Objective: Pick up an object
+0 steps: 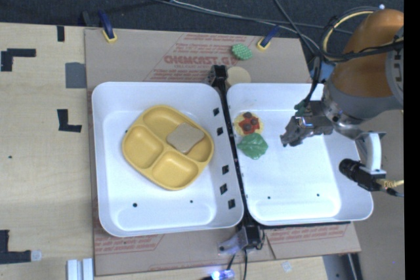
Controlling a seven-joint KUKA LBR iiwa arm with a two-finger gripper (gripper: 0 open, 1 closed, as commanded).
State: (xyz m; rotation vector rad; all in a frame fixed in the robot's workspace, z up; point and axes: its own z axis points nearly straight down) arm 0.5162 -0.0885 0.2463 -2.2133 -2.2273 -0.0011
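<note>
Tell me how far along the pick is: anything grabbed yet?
Nothing looks picked yet. The end effector sits over the right bin, right of the green piece and the red-topped piece, both lying on the bin floor. The tan slice rests on the yellow plate in the left bin. Left: reach a piece, grip, lift.

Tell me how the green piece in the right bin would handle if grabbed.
The green piece looks crumpled and leaf-like, so probably soft and light. It lies flat on the right bin, likely hard to get under. It touches the pizza-like toy, which may shift.
</note>
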